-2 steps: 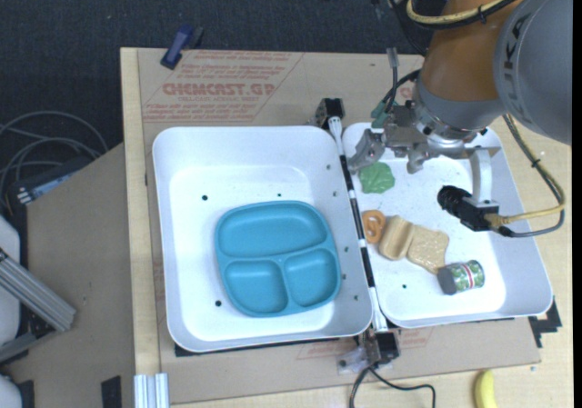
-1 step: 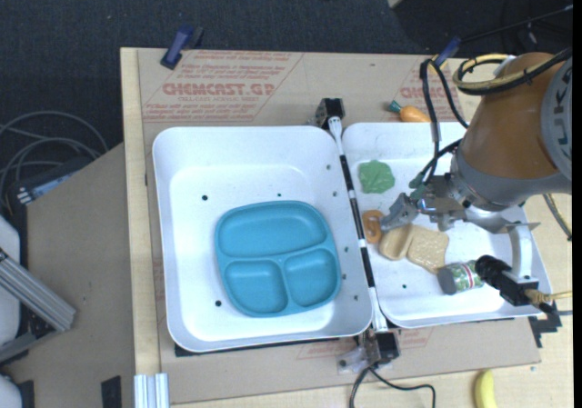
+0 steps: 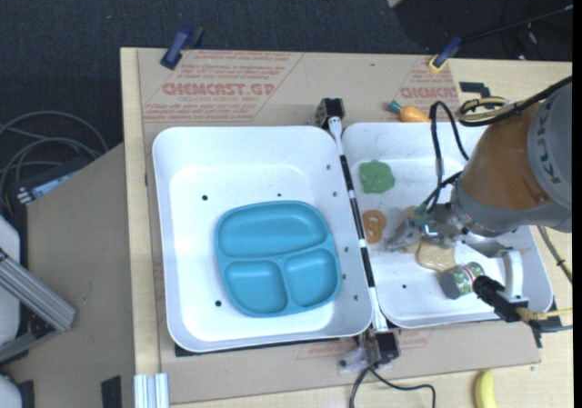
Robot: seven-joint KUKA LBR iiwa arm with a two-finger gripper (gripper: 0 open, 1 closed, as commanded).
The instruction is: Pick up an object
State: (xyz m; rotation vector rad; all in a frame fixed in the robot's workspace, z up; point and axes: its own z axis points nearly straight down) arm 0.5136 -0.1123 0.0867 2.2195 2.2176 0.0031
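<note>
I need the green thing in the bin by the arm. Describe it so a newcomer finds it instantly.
Start at the right bin, the one the arm reaches into. Near its far wall lies the green lump, apart from the rest. It is the sole green piece; the orange ring nearer the divider is its closest neighbour.

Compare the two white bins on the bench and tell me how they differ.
The left bin holds one thing, a blue divided tray; the right bin holds several small ones, among them a green piece and an orange ring. The arm reaches over the right bin, with its gripper low among the items, not over the left bin. Both are shallow, white and sit side by side.
</note>
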